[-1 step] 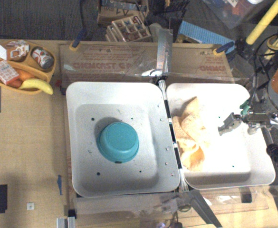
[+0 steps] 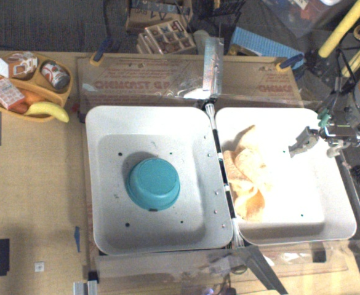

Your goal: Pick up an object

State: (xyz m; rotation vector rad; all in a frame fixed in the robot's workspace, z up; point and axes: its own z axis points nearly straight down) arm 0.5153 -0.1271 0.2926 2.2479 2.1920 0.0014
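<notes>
Progress looks slight—nothing is lifted yet. The gripper (image 2: 301, 142) hovers over the right bin (image 2: 327, 226), near its far right side, with nothing between its fingers; whether they are spread or closed I cannot tell at this size. Likely targets lie well apart from it: a pale, washed-out crumpled object (image 2: 246, 177), perhaps cloth, by that bin's left wall, and a teal bowl (image 2: 154, 183) in the left bin (image 2: 106, 165)—the whole reach and grasp remain.

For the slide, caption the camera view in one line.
Gripper hovers over the right bin beside pale crumpled objects; teal bowl sits in the left bin.
</notes>
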